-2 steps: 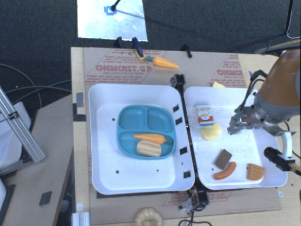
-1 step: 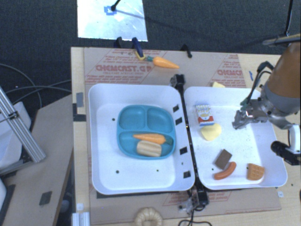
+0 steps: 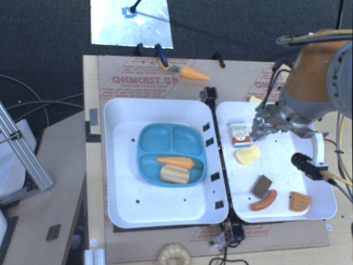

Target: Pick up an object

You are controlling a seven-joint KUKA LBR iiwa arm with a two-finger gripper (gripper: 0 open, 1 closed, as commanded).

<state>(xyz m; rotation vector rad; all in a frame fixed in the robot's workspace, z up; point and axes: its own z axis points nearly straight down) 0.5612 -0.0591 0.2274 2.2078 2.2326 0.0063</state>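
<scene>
In the right bin (image 3: 325, 200) lie a small white and red carton (image 3: 240, 134), a pale yellow piece (image 3: 247, 155), a brown block (image 3: 261, 186), a red sausage (image 3: 263, 201) and an orange-brown toast piece (image 3: 299, 201). My gripper (image 3: 260, 127) hangs low over the bin's upper middle, right beside the carton's right edge. The wrist hides the gripper's tip. A yellow scrap (image 3: 254, 99) peeks out behind the arm near the bin's far rim.
The left bin (image 3: 121, 164) holds a blue divided plate (image 3: 165, 139) with a carrot (image 3: 175, 162) and a bread piece (image 3: 175, 174). Another carrot (image 3: 190, 73) lies on the cardboard behind the bins. A black divider (image 3: 216, 148) runs between the bins.
</scene>
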